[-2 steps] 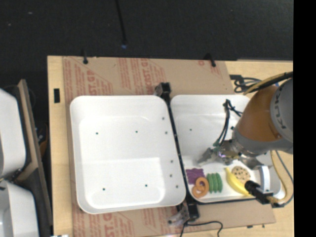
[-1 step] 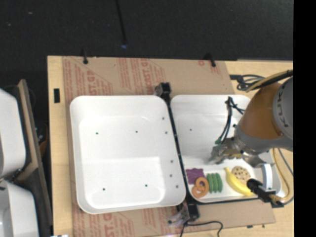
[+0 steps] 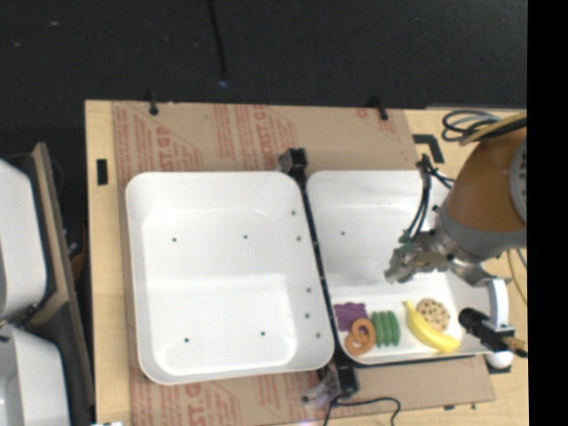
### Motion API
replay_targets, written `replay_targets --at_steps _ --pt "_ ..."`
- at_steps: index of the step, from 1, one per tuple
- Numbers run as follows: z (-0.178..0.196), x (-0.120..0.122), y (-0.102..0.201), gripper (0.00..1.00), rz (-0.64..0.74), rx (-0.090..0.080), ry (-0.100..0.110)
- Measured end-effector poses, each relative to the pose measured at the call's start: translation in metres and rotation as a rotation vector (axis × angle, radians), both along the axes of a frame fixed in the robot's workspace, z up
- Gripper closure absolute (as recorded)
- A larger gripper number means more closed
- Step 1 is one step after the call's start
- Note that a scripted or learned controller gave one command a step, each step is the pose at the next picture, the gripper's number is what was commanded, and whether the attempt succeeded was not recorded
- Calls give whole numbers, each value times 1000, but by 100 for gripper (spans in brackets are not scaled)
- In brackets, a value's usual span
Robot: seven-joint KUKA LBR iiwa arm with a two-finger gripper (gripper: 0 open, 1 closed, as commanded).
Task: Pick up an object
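Note:
In the right bin (image 3: 364, 202) several small toy items lie along the near wall: a purple piece (image 3: 350, 312), an orange ring (image 3: 361, 336), a green ridged piece (image 3: 385, 327), a yellow banana (image 3: 429, 328) and a speckled cookie (image 3: 433, 310). My gripper (image 3: 406, 268) hangs over the right part of this bin, above and a little behind the green piece and the banana. Nothing shows between its fingers. The orange-banded wrist (image 3: 486, 193) rises behind it at the right.
The left bin (image 3: 222, 273) sits beside the right one, split from it by a dark divider (image 3: 311, 238). Both rest on a cardboard sheet (image 3: 231, 136) over the bench. Cables (image 3: 466, 124) loop at the back right. White containers (image 3: 18, 238) stand at far left.

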State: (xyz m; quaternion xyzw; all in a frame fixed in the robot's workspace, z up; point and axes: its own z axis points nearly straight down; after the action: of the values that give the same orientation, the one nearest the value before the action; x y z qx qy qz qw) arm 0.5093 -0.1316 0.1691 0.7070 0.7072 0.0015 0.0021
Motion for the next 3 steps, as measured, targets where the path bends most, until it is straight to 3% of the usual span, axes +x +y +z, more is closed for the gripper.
replay_targets --at_steps 1,3 --pt "50 1 -1 100 0 0 0" --pt "64 -3 107 100 5 2 3"
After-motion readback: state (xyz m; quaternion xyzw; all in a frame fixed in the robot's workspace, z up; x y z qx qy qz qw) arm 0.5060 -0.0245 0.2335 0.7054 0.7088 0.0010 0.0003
